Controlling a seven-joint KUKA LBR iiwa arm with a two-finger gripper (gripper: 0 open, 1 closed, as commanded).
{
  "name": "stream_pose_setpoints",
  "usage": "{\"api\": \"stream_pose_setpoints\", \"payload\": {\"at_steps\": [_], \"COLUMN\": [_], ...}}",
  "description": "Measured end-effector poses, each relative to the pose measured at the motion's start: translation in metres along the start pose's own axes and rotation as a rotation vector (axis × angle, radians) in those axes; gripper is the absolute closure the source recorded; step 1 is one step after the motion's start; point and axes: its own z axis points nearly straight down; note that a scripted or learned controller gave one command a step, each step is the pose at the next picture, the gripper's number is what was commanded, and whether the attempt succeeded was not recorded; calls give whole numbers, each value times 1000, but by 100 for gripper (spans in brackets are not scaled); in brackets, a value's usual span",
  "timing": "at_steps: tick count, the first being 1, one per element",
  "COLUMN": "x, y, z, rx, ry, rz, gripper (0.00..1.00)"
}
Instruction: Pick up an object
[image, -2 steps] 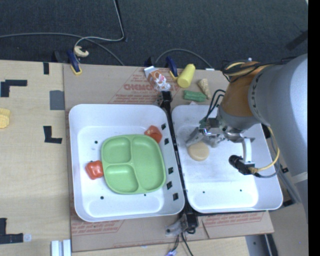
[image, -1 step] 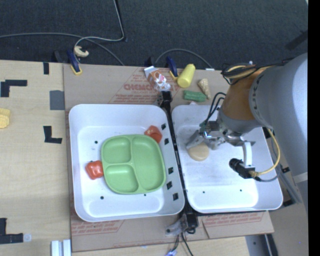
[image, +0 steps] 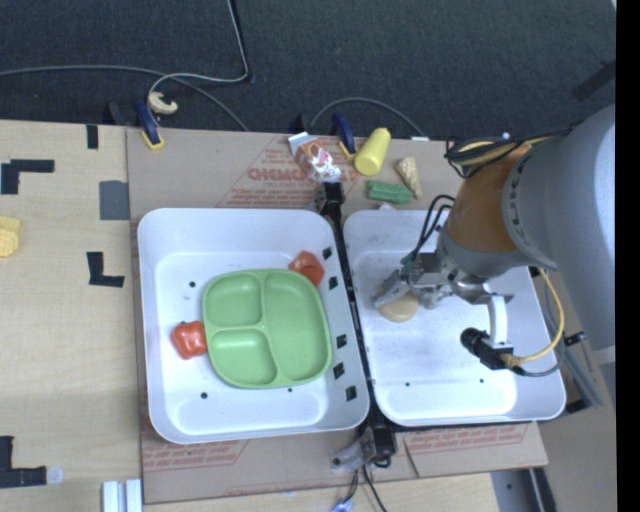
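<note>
A small tan lump (image: 399, 310) is being approached in the right bin (image: 450, 400), where it is lying on the white floor toward the bin's left side, just under the tip of the claw (image: 392, 294). The claw is being held low over it, with one grey finger seen slanting down to the lump's upper edge; whether the fingers are spread or closed cannot be told from this angle, and the lump is not being seen between them, so no hold is being claimed. The step in hand is being judged as the closing-in for a grasp, with the lift not yet begun. What is being called for next, by that reading, is a firm squeeze centred on the lump and then a straight rise, since a soft rounded piece is likely to be nudged aside if caught off-centre.

Further out, the grey arm (image: 560, 200) with its orange band is being reached in from the right. In the left bin (image: 160, 400) a green divided plate (image: 268, 327) is lying, flanked by a red piece (image: 308, 267) at its upper right and another red piece (image: 189, 339) at its left. Beyond the bins, a yellow item (image: 372, 150) and a green item (image: 388, 192) are resting on the cardboard.
</note>
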Motion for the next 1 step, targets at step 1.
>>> {"api": "stream_pose_setpoints", "payload": {"at_steps": [1], "x": [0], "y": [0], "z": [-10], "rx": [1], "ry": [0], "rz": [-1], "gripper": [100]}}
